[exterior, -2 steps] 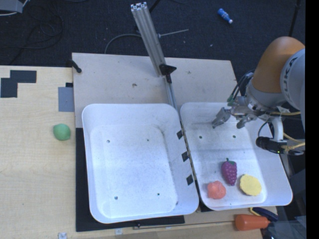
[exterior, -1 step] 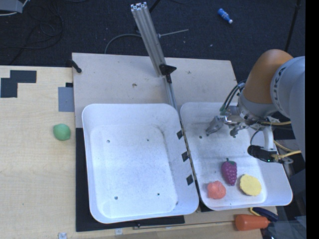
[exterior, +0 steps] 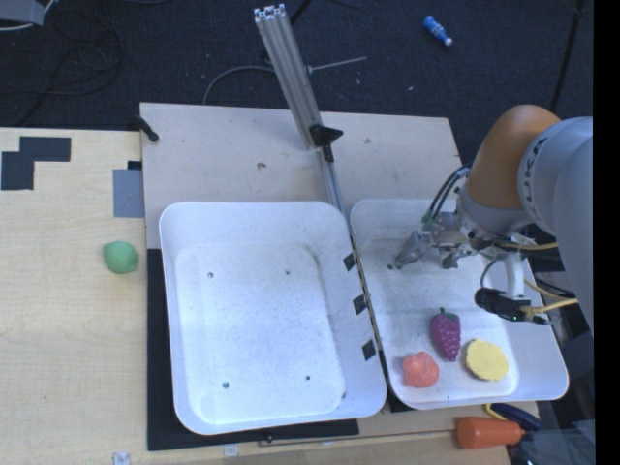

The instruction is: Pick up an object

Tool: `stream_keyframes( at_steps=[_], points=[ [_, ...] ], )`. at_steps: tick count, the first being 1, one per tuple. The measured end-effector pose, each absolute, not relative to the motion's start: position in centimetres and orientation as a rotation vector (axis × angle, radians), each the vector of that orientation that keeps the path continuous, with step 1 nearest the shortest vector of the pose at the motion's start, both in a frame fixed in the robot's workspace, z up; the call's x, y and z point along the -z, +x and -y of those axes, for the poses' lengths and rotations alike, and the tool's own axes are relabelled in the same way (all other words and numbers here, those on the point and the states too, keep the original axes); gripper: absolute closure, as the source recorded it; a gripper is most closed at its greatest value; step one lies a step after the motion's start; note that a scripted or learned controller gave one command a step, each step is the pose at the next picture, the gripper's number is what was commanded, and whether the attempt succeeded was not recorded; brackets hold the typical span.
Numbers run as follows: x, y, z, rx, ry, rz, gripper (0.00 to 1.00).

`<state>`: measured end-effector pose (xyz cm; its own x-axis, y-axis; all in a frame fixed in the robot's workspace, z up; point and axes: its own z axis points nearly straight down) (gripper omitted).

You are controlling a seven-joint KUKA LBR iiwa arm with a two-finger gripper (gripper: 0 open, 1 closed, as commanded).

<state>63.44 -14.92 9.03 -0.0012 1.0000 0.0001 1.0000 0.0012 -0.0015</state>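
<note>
Camera view: pincer point(exterior: 405, 258) low over right bin point(exterior: 397, 226), upper part; finger state cannot be told. Near that bin's front edge: purple grape bunch point(exterior: 446, 335), red-orange fruit point(exterior: 420, 369), yellow fruit point(exterior: 486, 359). Green ball point(exterior: 121, 257) on desk point(exterior: 58, 356), left of left bin point(exterior: 184, 226).

My arm point(exterior: 542, 177) runs off the right edge of the view, so most of its grey body is cut away, and its wrist hides part of the right bin's point(exterior: 407, 356) back wall. My gripper point(exterior: 412, 255) is too small and cluttered with cables for me to tell how its fingers stand. The orange object point(exterior: 489, 432) below the right bin is partly covered by the bin's rim, and the small blue thing point(exterior: 438, 32) on the dark floor is too tiny to name.
</note>
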Motion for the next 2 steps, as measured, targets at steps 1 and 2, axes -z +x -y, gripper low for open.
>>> stream_keyframes(
  at_steps=[1, 2],
  points=[
    [-10.2, 63.5, 15.0, 0.000, -2.221, 2.222, 1.00],
    [-14.5, 63.5, 14.4, 0.003, -2.223, 2.223, 1.00]
  ],
)
